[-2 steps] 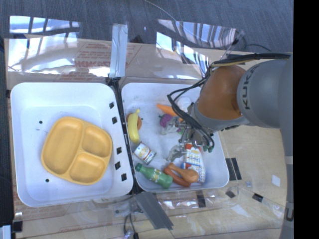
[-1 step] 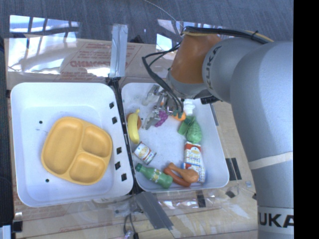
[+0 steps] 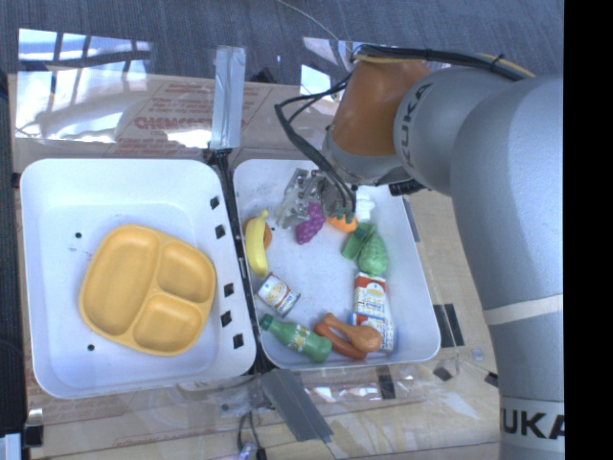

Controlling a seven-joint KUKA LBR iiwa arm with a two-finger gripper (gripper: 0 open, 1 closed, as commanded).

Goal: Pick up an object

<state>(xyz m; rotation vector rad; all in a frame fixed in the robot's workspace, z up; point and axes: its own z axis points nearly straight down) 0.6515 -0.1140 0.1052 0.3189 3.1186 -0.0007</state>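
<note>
My gripper hangs low over the back of the right bin, reaching in from the right. A bunch of purple grapes sits right at its tip, touching or nearly touching it. I cannot see whether the grapes are gripped. A small orange piece lies just to the right of the grapes. A banana lies to the left, by the bin's left wall.
The right bin also holds a green vegetable, a sauce bottle, a small can, a green bottle and an orange sausage-shaped toy. A yellow divided plate lies in the left bin.
</note>
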